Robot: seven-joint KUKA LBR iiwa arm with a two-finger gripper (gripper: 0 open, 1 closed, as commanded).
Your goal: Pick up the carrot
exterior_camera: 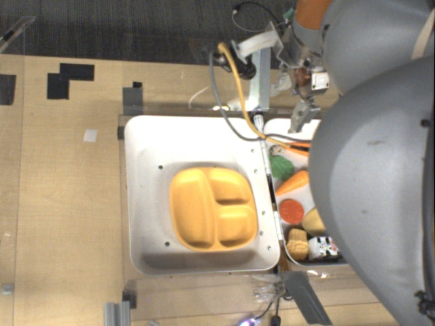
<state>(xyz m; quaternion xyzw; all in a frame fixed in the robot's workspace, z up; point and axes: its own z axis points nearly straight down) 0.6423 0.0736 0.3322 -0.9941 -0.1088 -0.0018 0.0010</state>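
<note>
The carrot is lying in the right bin, wedged just beside a green toy and a red disc, so a descending gripper is risking a nudge or a wrong grab. It is showing a tapered orange body, partly hidden under the arm. The claw's state I cannot tell.

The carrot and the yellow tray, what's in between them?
The camera view shows the wall between the bins separating carrot from yellow tray.
</note>
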